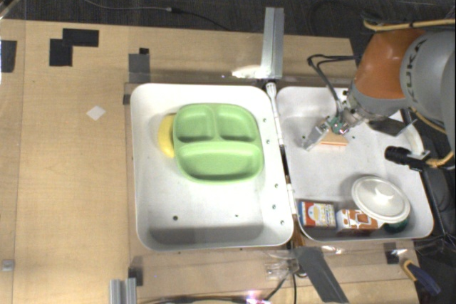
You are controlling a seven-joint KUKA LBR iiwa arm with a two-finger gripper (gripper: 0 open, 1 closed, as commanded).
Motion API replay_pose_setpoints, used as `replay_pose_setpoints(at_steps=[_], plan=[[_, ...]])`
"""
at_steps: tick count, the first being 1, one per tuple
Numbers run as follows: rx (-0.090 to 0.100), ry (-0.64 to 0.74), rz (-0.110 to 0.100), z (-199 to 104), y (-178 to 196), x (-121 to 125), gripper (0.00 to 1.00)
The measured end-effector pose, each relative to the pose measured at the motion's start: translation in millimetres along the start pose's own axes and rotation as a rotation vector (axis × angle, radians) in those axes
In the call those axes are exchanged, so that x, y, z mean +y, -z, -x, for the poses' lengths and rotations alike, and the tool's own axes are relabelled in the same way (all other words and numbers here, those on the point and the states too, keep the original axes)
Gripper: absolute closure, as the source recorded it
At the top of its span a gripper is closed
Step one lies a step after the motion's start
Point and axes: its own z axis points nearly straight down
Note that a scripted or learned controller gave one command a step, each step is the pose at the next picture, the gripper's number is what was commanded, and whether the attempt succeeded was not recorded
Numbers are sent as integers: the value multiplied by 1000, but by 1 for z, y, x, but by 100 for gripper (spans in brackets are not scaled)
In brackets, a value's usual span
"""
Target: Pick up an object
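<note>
My gripper (315, 134) is low over the upper middle of the right bin (320, 174), reaching in from the right under the orange-banded wrist. A small flat tan and orange block (334, 142) lies right beside it, partly under the wrist. At the bin's front right sits a white round bowl (381, 198) upside down. A brown and white carton (336, 217) lies along the front wall. In the left bin (199, 217) a green divided plate (216, 142) rests over a yellow item (165, 137), which peeks out at its left.
A metal post (273, 43) stands behind the gap between the two bins. Black cables (406, 156) trail over the right bin's right side. The wooden bench (64, 167) stretches to the left.
</note>
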Motion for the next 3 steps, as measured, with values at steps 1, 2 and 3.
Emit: replay_pose_setpoints(at_steps=[1,2,3], plan=[[0,80,1,-26,0,14,0],[-6,80,9,-24,14,16,100],[1,-8,0,-69,99,56,100]])
